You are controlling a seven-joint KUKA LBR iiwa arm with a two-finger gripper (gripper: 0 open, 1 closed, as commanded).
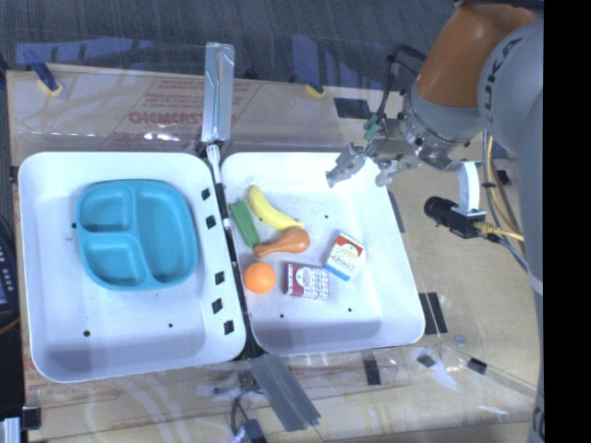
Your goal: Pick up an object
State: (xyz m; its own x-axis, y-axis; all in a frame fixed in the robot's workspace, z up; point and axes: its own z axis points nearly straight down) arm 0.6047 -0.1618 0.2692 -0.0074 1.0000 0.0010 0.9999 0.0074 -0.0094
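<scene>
My gripper [362,172] hangs open over the far right part of the right bin [397,314], with nothing between its fingers. Below it in that bin lie a yellow banana [271,210], a green stick-shaped piece [245,221], a brown drumstick-shaped toy [284,243], an orange ball [260,278], a dark red carton [307,281] and a small white, red and blue box [343,256]. The box is the item nearest the gripper, a little toward the front of it.
The left bin [37,340] holds a blue divided plate [137,232]. A metal post [218,90] stands at the back between the bins. A black cable and fitting [452,215] hang off the arm to the right of the right bin.
</scene>
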